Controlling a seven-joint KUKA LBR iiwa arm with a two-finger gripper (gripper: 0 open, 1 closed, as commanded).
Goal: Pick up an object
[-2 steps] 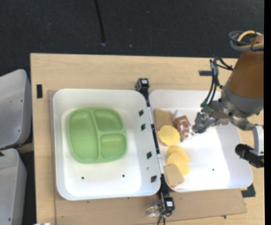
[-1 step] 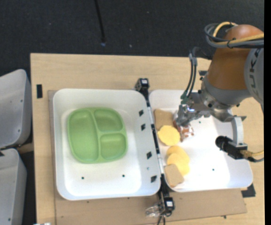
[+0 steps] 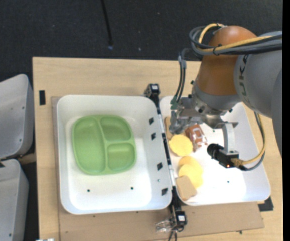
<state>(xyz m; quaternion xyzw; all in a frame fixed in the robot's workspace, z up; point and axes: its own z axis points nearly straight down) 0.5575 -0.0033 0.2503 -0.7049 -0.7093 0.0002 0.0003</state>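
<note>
My gripper (image 3: 184,120) hangs low over the left part of the right bin (image 3: 245,185), under the orange wrist band. Just below it lies a red-brown and white packet-like object (image 3: 196,135), partly under the gripper body. A yellow round piece (image 3: 180,145) lies beside that object, touching the bin's left wall. Further toward the front are a small orange piece (image 3: 186,160), another yellow round piece (image 3: 192,172) and a tan block (image 3: 186,188). Whether anything is held is hidden by the wrist.
The left bin (image 3: 85,195) holds a green divided plate (image 3: 105,144). A black clip-lined divider (image 3: 162,144) separates the two bins. A black cable connector (image 3: 220,154) and yellow cable hang from the arm over the right bin.
</note>
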